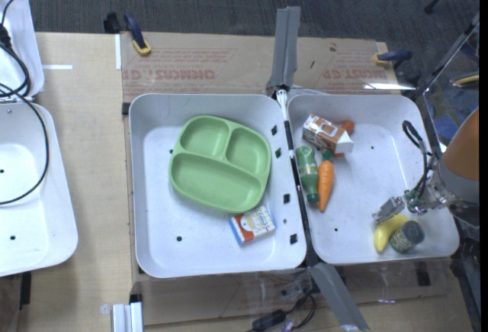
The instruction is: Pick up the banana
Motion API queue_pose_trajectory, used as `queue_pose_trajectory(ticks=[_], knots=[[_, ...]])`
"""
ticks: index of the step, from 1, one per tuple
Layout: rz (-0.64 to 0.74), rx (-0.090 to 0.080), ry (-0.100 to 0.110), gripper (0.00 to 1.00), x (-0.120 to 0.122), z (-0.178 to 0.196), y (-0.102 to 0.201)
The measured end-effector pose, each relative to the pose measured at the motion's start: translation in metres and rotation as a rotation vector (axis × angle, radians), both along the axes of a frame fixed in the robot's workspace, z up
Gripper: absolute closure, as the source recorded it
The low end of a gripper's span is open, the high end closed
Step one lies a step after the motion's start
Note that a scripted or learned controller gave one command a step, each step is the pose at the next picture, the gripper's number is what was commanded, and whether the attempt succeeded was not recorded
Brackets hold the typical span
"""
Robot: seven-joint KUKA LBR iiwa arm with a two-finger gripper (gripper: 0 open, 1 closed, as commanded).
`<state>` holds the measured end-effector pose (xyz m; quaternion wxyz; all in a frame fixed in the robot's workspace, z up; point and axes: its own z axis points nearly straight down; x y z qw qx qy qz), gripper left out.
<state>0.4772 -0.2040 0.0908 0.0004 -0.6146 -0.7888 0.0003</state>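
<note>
Down in the right bin's [366, 105] near right corner, the banana [386, 231] is seen lying flat, touching a small can [407, 236]. Just above it the gripper [393, 207] is parked; whether it's released or clenched can't be told. A carrot [325, 182] and bottle [307, 172] are found further left.

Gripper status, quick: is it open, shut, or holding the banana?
Gripper: right bin, just above the banana; open or shut cannot be told, and no banana shows between its fingers.
</note>
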Motion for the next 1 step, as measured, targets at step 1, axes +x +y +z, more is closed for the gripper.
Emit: queue_pose_trajectory(ticks=[1], knots=[[0.000, 0.001, 0.000, 1.00, 0.0005, 0.0085, 0.0005]])
